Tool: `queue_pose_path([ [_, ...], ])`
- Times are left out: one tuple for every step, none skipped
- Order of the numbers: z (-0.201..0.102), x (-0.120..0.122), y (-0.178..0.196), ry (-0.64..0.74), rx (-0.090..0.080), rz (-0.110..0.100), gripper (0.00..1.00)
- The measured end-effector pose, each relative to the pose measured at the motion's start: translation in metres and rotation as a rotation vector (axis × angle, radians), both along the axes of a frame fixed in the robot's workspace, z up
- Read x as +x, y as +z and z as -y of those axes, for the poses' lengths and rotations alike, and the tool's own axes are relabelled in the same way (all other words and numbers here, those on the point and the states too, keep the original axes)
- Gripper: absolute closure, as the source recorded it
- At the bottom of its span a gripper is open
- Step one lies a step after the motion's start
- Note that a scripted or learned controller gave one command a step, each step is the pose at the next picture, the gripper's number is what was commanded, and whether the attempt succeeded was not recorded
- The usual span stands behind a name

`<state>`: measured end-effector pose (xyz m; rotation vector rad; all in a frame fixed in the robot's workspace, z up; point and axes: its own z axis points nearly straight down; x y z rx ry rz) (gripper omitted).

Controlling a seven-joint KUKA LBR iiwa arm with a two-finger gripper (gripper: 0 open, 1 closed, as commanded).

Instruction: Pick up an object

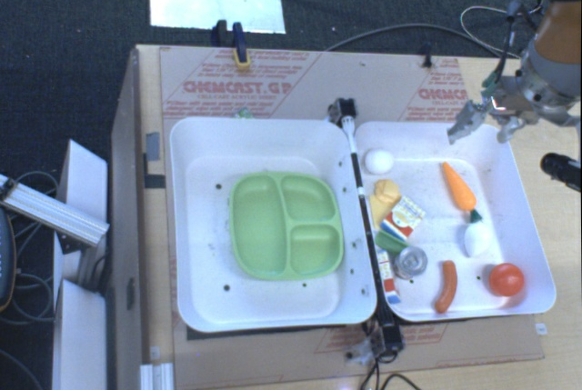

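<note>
Claw open, empty, above right bin's far edge near its far-right corner. Carrot lies in that bin, just nearward of claw, apart. Tomato at near-right corner.

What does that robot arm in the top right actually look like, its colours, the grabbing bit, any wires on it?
The arm is grey metal with an orange band above the wrist. Thin dark cables loop around its upper part. At its end sits the gripper, a pale grey metal piece with two short fingers splayed like prongs. I can't make out any lettering or markings on it.
</note>
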<state>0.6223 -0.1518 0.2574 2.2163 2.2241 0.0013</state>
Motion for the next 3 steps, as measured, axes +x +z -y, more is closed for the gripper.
queue_pose_path([
  [0.041, 0.033, -0.095, -0.002, 0.0, -0.002, 0.0],
  [0.05, 0.046, -0.173, 0.001, 0.0, -0.001, 0.0],
  [0.05, 0.048, -0.161, 0.004, -0.002, 0.004, 1.0],
])
